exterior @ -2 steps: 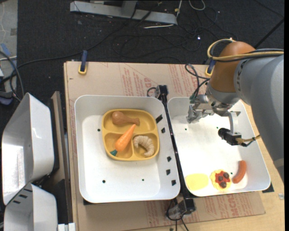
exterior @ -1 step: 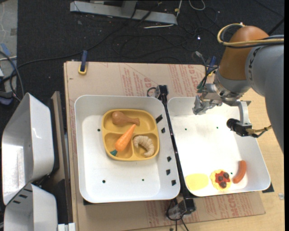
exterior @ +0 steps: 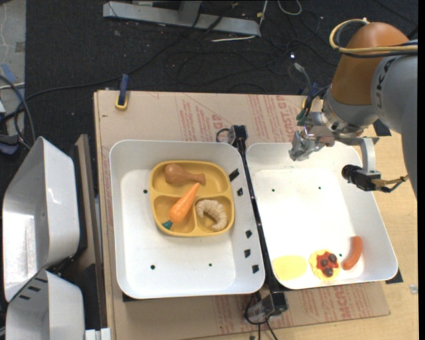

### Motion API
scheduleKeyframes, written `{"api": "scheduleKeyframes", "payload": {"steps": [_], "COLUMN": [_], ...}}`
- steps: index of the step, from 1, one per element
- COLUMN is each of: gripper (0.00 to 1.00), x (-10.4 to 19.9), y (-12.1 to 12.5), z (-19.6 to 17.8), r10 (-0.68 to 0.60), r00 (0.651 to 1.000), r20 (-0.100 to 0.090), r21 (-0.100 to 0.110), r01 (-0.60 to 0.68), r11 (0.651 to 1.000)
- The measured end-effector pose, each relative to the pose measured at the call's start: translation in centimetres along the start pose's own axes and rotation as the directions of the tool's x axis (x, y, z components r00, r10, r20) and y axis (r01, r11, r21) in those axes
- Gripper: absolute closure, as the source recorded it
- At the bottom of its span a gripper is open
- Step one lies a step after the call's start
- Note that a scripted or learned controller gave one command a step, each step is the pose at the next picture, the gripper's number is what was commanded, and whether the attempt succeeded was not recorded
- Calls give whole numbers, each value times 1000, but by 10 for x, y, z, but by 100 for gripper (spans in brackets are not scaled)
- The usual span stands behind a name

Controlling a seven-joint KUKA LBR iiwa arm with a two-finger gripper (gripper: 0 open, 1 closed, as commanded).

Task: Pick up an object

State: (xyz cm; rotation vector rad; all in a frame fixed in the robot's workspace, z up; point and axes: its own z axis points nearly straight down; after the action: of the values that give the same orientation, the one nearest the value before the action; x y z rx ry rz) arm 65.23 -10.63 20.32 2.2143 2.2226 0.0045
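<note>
My gripper [exterior: 300,149] hangs over the far edge of the right bin [exterior: 319,199], with nothing seen between its fingers. At that bin's near side lie a yellow disc [exterior: 289,267], a small pizza slice with dark toppings [exterior: 325,263] and an orange sausage [exterior: 352,252]. In the left bin [exterior: 133,252] sits a yellow divided plate [exterior: 158,214] that carries a chicken drumstick [exterior: 184,175], a carrot [exterior: 184,204] and a pale shrimp [exterior: 212,213].
A black divider with clips [exterior: 247,199] runs between the two bins. White containers [exterior: 36,206] stand at the far left of the bench. Cables and a metal bar [exterior: 179,20] lie beyond the bench. A yellow-handled clamp [exterior: 122,99] sits at the back left corner.
</note>
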Motion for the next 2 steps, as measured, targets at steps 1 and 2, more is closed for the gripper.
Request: {"api": "scheduleKeyframes", "payload": {"steps": [1, 2], "gripper": [100, 100], "x": [41, 95], "y": [-18, -30], "z": [2, -9], "r10": [-2, -4], "r00": [1000, 1000], "r20": [-1, -3], "r21": [6, 5], "r01": [2, 4], "r11": [1000, 1000]}}
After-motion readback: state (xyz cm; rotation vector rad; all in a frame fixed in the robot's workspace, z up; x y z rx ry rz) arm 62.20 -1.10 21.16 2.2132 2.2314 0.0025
